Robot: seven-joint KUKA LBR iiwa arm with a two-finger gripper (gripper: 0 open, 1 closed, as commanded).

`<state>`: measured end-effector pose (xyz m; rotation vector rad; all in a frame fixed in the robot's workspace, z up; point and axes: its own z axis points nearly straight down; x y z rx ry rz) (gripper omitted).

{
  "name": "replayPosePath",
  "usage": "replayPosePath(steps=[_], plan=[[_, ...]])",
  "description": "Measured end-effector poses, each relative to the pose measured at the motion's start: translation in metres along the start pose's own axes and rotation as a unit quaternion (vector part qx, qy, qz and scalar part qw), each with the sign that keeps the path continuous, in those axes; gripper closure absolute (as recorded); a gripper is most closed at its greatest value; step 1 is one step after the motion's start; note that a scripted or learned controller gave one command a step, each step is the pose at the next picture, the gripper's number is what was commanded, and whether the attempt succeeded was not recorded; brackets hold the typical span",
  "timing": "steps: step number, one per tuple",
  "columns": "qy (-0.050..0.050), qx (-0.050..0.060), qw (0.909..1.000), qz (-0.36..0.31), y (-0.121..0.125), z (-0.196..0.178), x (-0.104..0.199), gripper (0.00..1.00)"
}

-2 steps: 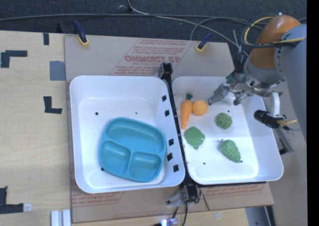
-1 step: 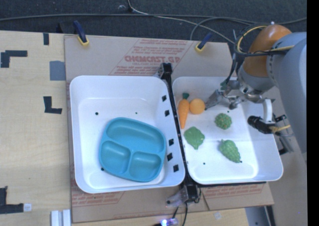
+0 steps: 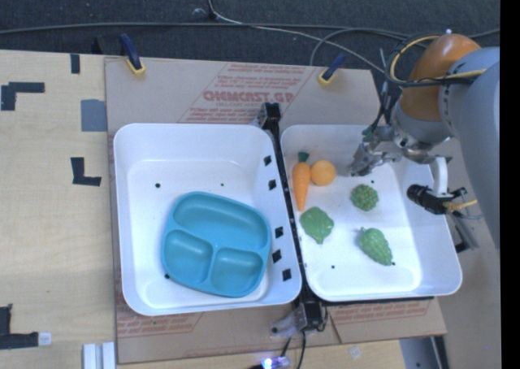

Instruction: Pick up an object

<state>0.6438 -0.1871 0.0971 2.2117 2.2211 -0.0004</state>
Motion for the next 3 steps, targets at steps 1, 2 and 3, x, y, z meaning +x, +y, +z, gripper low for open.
replayPosePath(steps=[1, 2, 3], plan=[[0.003, 0.001, 1.0000, 0.001, -0.005, -0.051, 0.008, 1.00], [0.003, 0.001, 1.0000, 0.001, -0.006, -0.094, 0.007, 1.00], [0.003, 0.000, 1.0000, 0.001, -0.009, -0.146, 0.017, 1.00]])
